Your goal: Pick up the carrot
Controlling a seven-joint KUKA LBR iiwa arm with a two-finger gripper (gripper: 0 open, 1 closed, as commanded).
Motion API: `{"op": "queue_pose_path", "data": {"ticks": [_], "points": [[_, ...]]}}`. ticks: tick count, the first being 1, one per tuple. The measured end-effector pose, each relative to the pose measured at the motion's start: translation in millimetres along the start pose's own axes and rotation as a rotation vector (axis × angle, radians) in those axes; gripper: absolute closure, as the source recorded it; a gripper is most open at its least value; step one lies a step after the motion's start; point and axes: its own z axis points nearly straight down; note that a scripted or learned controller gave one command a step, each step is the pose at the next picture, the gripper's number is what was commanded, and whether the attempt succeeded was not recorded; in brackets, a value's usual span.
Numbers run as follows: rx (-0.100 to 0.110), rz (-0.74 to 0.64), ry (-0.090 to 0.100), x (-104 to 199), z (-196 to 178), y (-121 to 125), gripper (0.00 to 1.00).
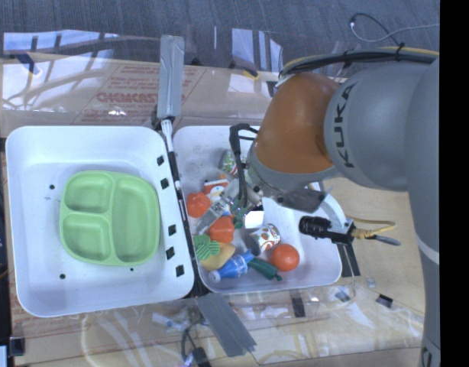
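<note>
Arm reaching down into the crowded right bin, going for the carrot.

The gripper (238,205) is hanging low among the toys in the right bin (330,270), its state impossible to tell from here; the carrot (221,228), orange with a green top, is lying just beside and below it, touching a yellow piece (218,257). The grasp looks not yet made, and the next move is calling for a careful close on the carrot alone. The arm (341,128) is bending steeply over, its orange band facing up.
</note>
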Motion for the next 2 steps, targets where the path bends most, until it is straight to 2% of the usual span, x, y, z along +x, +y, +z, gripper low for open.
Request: {"op": "queue_pose_path", "data": {"ticks": [1,2], "points": [[-0.004,0.423,-0.005,-7.4,-26.3,-21.4,0.0],[-0.002,0.49,-0.002,-2.8,0.2,-38.0,0.0]]}}
